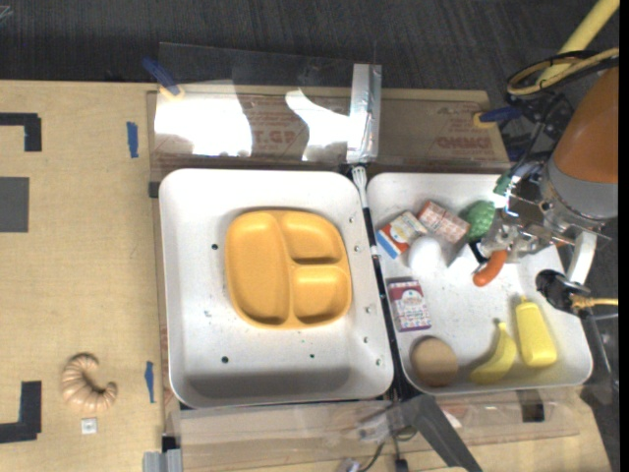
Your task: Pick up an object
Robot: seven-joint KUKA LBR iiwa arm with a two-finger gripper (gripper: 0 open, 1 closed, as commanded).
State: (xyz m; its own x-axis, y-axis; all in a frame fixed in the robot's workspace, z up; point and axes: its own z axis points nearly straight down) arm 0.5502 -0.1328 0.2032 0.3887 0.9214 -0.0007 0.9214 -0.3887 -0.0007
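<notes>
Carrot point(488, 268), small and orange-red, sits in the right bin point(575, 367) near its upper right part, directly under the gripper point(513, 236); it looks like the item being gone for, though that is my reading only; whether the fingers are spread or pinched on it I cannot tell, the metalwork blocks the view.

Handling, judged by look: toy food, probably hollow plastic; light, stiff, smooth and a bit slippery; not fragile; tapered shape means a grip near the tip could squirt it out; better to take it across the thicker middle, fingers closing across its width.

Orientation: long axis runs on a slant, lower-left to upper-right in the camera view; the lower-left end is the rounded one in sight; the upper end is hidden under the gripper, so which end is the tip is unclear.

Neighbours in the same bin: green toy point(481, 217) just beside the gripper to its left; white egg point(426, 255) further left; small printed box point(443, 220) above the egg; banana point(496, 353) and yellow block point(535, 331) nearer the front edge, well apart from the carrot; brown round piece point(433, 358) at front left.

Left bin point(187, 264) holds a yellow divided tray point(288, 266).
</notes>
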